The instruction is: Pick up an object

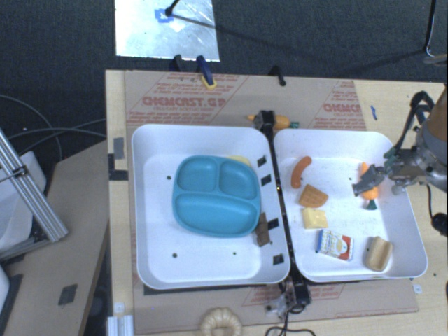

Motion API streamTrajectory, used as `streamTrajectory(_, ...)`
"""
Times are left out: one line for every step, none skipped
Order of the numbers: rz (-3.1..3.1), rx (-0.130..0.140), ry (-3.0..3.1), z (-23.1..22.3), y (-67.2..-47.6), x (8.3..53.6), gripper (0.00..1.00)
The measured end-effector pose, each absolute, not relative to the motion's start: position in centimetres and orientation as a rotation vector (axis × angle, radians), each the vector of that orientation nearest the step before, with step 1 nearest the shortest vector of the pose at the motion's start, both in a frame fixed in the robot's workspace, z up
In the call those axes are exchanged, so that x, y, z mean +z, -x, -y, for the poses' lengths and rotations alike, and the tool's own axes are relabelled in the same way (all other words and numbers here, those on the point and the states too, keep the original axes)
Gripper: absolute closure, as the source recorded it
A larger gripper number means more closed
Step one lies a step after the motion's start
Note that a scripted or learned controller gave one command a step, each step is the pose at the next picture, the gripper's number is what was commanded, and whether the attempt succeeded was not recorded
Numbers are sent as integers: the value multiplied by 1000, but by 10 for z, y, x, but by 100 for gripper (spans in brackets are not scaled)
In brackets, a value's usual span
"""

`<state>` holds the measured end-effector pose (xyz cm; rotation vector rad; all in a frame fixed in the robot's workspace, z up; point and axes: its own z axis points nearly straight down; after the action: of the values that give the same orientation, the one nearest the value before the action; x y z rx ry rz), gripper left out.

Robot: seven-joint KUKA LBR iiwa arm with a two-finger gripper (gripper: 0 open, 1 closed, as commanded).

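The hand [367, 185] hovers low at the right bin's [402, 257] far side, right over a small orange carrot [369, 192], presumably lining up a grab. Whether it's spread or closed, I cannot tell. The carrot is stubby and bright orange with a green tip, lying well apart from the sausage [300, 171] and the cheese [314, 218].

Blue clamp [205, 72] at the bench's far edge, silver sheet [166, 18] beyond on dark floor
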<state>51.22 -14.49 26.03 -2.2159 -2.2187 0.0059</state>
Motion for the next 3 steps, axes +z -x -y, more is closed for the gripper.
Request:
streamTrajectory(2226,-2,2219,145,-514,264,0)
streamTrajectory(2221,3,2217,137,-514,204,0)
streamTrajectory(2221,2,2218,141,-518,161,0)
